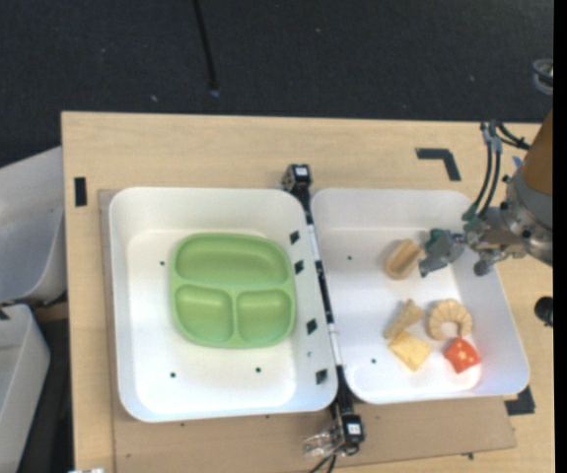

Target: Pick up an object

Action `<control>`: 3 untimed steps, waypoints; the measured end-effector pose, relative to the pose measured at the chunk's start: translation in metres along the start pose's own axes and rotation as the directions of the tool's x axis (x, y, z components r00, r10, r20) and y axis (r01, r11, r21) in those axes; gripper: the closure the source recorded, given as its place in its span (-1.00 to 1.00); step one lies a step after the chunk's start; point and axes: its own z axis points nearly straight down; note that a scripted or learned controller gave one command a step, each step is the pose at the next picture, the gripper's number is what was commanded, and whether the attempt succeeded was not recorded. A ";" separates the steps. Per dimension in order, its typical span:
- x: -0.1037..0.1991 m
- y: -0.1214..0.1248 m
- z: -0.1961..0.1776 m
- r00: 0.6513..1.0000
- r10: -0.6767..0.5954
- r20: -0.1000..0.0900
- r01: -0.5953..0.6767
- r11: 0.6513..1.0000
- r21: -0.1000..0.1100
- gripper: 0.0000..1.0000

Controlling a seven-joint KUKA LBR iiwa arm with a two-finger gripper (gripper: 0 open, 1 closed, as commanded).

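Two bins, five small foods, one target just off my fingertips

I am reaching in from the right over the bench (263,151), which is carrying two shallow white bins side by side. Working down by size: the left bin (145,363) is holding one green divided plate (233,289), with three compartments, lying flat near its middle. The right bin (362,225) is holding five small toy foods, one of each: a tan bread roll (401,258), a croissant-like pastry (450,317), a pale wedge (404,317), a yellow cheese block (410,351) and a red piece (462,355).

My gripper (439,252) is hovering low over the upper part of the right bin, pointing toward the view's left. Nothing is lying between my fingers; whether they are spread or closed I cannot tell from this angle.

I am judging the bread roll to be the likeliest pick. It is lying just beside my fingertips, on their left, apparently not touching. Its long axis is running at a slant, upper right to lower left. The other four foods are clustering nearer the bin's lower right corner, below my gripper and apart from it.
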 end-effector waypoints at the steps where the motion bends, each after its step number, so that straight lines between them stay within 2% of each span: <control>1: 0.000 0.002 -0.005 1.000 -0.002 0.002 0.002 1.000 -0.011 -1.00; 3: 0.000 -0.001 0.120 1.000 -0.001 0.002 0.001 1.000 -0.005 -1.00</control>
